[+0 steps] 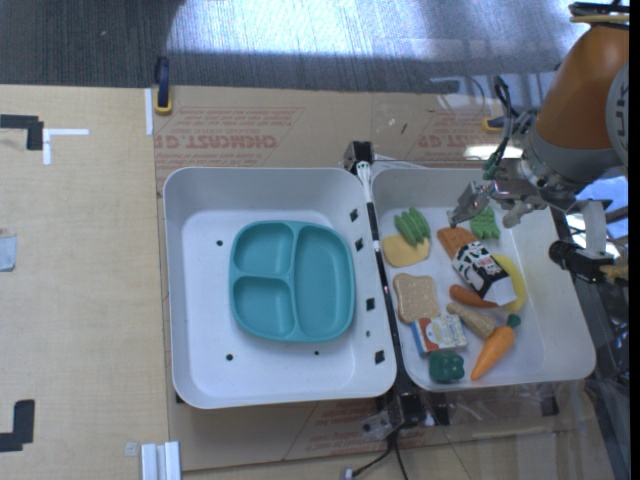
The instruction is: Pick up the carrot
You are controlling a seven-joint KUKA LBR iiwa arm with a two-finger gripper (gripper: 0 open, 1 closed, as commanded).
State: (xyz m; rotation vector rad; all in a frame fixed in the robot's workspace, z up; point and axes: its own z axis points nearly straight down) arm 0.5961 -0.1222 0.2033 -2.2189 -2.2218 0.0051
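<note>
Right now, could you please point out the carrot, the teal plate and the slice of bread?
carrot [493,352]: camera view, middle of its orange body.
teal plate [293,223]: camera view, its upper rim.
slice of bread [417,296]: camera view, centre of the slice.

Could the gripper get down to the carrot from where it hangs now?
Probably yes. The carrot lies on top near the right bin's front edge, nothing over it. The gripper hovers over the bin's far end. The hot dog beside the carrot leaves little room.

Robotics lab, plywood bench [80,298] with two white bins [180,298], grey carpet floor [300,18], loose cabling [385,438]
</note>
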